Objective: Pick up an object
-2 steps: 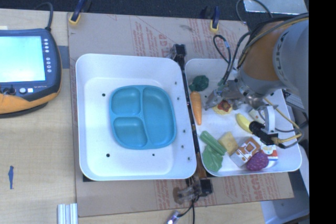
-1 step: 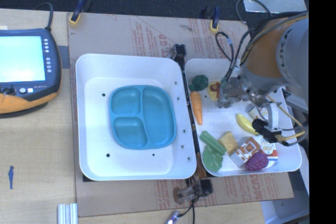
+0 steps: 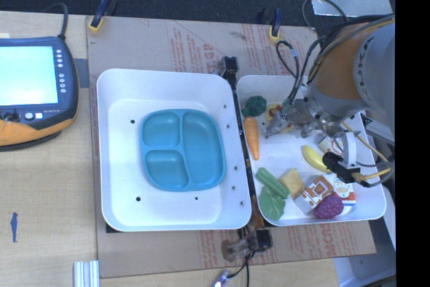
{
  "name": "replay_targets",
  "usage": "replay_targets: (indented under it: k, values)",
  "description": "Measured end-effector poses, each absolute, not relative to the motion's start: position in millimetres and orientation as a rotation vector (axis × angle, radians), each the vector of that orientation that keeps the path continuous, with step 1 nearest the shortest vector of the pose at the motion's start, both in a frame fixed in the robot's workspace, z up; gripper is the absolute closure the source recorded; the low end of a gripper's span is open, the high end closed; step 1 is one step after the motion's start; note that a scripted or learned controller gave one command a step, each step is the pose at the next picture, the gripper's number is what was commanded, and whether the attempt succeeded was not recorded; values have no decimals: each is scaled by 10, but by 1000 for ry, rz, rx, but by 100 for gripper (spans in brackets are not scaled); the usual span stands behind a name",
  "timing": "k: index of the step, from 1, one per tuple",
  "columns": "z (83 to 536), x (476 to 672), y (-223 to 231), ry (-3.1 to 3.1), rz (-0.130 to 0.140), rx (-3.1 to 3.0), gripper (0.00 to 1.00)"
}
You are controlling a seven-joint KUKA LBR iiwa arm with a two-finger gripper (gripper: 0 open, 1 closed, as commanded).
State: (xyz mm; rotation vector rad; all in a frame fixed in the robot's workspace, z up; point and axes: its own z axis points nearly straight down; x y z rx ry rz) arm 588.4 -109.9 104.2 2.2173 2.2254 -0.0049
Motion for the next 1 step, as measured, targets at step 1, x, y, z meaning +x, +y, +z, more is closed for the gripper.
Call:
replay_targets:
  k: [1]
  values:
    - [977, 6562, -1068, 2227, -2, 2219, 0]
